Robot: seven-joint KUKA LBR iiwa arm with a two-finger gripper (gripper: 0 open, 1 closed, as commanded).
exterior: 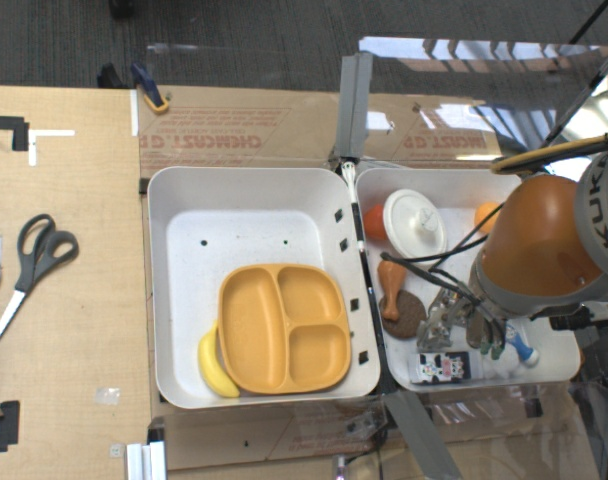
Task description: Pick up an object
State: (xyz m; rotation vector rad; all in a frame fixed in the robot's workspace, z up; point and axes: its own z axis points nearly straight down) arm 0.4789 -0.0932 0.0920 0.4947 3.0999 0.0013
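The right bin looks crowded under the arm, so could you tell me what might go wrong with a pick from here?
1. The gripper sits low among close-packed items: a drumstick, a dark round piece and a printed card. It may nudge or catch two at once.
2. Black cables trail across the right bin near a white lid and could snag.
3. The arm's orange band hides part of the bin, so a failed grasp may go unseen.

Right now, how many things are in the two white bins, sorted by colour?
Counting what I can make out:
Yellow: 2, the divided plate and the banana
White: 1, the round lid
Orange: 2, a piece behind the lid and another by the arm
Brown: 1, the drumstick
Black and white: 1, the small card
Total: 7; the arm hides more.
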